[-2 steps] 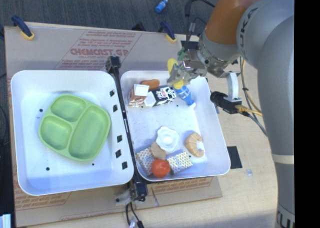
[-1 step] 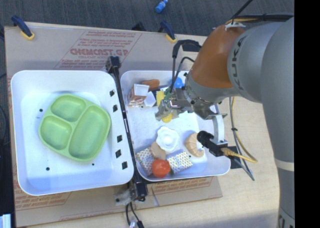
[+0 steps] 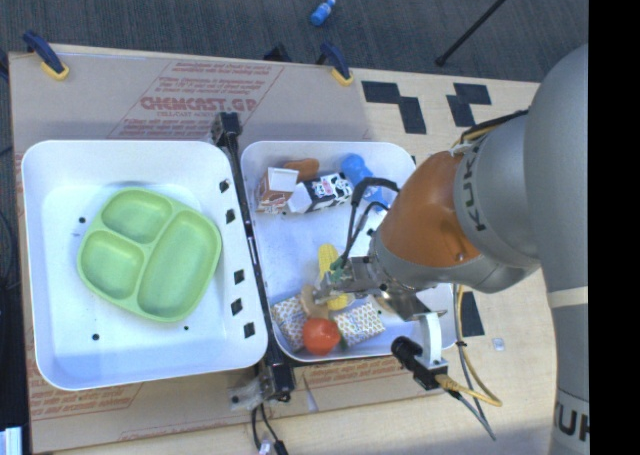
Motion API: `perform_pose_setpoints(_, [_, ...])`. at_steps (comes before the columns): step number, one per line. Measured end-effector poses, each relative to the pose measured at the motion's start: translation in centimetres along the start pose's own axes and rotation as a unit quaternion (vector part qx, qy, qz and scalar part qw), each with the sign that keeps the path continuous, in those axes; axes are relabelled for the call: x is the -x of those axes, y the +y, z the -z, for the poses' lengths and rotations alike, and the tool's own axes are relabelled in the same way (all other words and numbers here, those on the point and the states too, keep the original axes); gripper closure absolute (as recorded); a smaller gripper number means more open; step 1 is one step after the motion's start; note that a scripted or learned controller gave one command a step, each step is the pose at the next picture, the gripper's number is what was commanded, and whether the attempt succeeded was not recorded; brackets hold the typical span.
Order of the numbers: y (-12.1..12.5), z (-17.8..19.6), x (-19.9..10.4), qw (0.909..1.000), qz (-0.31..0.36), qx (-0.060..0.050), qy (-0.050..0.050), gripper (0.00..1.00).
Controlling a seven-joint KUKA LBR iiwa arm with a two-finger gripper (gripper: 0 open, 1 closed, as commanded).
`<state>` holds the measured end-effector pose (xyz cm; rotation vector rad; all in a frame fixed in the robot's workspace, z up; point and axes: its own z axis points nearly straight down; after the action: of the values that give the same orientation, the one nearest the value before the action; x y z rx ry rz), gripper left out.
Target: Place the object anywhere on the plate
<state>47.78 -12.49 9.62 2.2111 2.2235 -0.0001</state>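
From my remote seat the arm is the biggest thing going, grey with that orange band, leaning in from the right over the right bin. Next to it the left bin has just the green divided plate sitting in it, three compartments, nothing on them.

The right bin is where all the clutter is. Up at the far end there's a small black-and-white carton, a white-and-brown packet beside it, something orange-brown behind those, and a blue ball tucked against the arm's cable. Down at the near end I can see a red tomato-looking ball with two patterned packets, one to its left and one to its right.

The gripper is down low in that near-end pile, right by a yellow piece, maybe a banana. Honestly can't tell what state the gripper is in or whether it's got anything, it's too cluttered and small there. Whatever the object is, it's in the right bin, well apart from the plate.
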Motion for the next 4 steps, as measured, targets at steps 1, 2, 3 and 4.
perform_pose_setpoints(1, [5.8, 12.0, 6.2, 1.0, 0.0, -0.001, 0.001, 1.0])
perform_pose_setpoints(2, [11.1, 12.9, -1.2, 1.0, 0.001, -0.002, 0.002, 1.0])
perform_pose_setpoints(3, [6.0, -0.4, 3.7, 1.0, -0.001, -0.003, 0.002, 1.0])
perform_pose_setpoints(4, [13.7, 6.2, 8.7, 1.0, 0.0, -0.001, 0.001, 1.0])
